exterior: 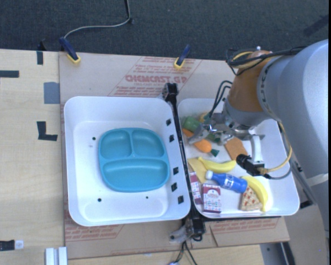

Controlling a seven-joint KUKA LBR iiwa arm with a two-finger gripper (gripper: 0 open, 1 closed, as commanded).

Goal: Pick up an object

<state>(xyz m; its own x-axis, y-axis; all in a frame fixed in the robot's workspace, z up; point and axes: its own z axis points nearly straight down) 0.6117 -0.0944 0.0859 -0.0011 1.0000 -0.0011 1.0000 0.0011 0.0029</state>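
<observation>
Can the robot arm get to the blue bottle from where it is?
Probably yes. The blue bottle lies on top in the right bin, between two bananas, with nothing over it. The gripper hangs over the same bin, just beyond it, near the carrot.

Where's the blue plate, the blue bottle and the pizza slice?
blue plate (134,160), camera view, middle of the plate
blue bottle (229,181), camera view, its blue body
pizza slice (250,201), camera view, its middle

I see a yellow banana (240,175) lying flat in the right bin, curving toward its near corner. A blue bottle (228,181) lies across it, with a red carton (211,197) just beside.
</observation>
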